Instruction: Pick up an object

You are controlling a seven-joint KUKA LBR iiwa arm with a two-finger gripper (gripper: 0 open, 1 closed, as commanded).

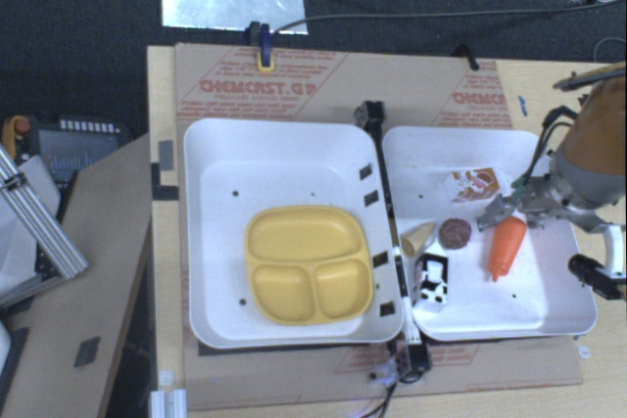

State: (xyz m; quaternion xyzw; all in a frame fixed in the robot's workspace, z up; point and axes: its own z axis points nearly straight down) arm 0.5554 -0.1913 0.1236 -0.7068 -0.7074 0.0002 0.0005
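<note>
In the right bin (558, 313) lie several small objects. An orange carrot-shaped toy (505, 248) rests right of centre, pointing down and slightly left. Left of it sits a round brown disc (455, 233). A white and red packet (474, 184) lies further back. A beige wedge (418, 236) and a black and white block (434, 278) sit by the bin's left wall. My gripper (515, 209) reaches in from the right and hangs right at the carrot's upper end, with the grey and orange arm (596, 147) behind it.
The left bin (211, 210) holds a yellow divided plate (306, 263). A black divider with clips (384, 210) runs between the two bins. A cardboard sheet (294, 78) lies under both. A black part (598, 271) of the arm overhangs the right bin's right edge.
</note>
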